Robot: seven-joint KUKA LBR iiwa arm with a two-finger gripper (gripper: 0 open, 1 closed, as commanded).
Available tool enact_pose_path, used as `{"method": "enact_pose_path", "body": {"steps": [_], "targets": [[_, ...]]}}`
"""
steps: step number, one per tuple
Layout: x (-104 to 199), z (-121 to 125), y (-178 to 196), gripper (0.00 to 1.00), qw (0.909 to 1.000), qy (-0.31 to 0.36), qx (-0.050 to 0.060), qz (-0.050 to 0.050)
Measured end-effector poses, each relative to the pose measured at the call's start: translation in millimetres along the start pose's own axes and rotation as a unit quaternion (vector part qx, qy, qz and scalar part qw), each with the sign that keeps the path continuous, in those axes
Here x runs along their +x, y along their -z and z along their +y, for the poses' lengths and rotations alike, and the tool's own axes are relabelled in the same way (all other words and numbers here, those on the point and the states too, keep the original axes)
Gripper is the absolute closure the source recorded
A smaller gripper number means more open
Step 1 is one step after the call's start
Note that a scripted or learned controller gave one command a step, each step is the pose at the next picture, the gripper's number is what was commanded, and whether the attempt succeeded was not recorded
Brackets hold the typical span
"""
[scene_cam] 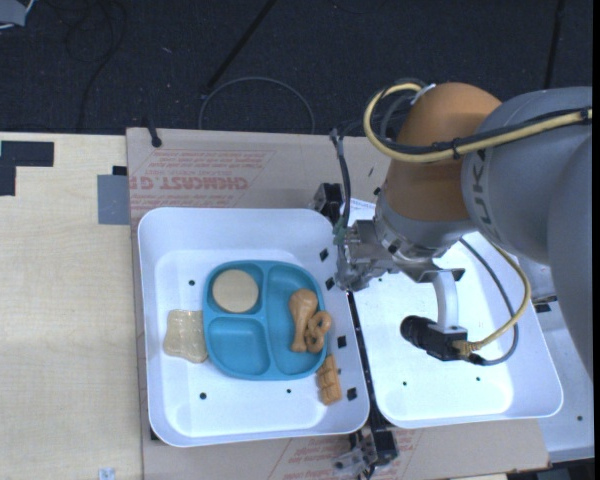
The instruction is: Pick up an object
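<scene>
The gripper [352,268] is seen at the divider between the bins; its state cannot be told. A pretzel [308,320] is found in the blue tray [242,353], left bin [170,238]. It should be approached from straight above, clear of the tray rim. The bins are set on cardboard [230,173]; dark floor is seen beyond.

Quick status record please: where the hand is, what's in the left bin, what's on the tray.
hand: low at the divider between the bins, grip hidden
left bin: blue tray, beige piece beside it, small brown piece by its right corner
tray: round tan disc, brown twisted item
right bin: arm overhead
</scene>
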State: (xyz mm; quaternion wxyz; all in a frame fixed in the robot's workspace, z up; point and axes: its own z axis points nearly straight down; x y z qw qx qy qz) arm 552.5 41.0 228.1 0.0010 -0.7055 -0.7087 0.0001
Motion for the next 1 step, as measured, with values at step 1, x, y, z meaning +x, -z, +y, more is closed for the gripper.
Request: {"method": "enact_pose_path", "body": {"steps": [1], "targets": [[43.9,32.5,4.9,1.00,1.0000,0.000,0.000,0.000]]}}
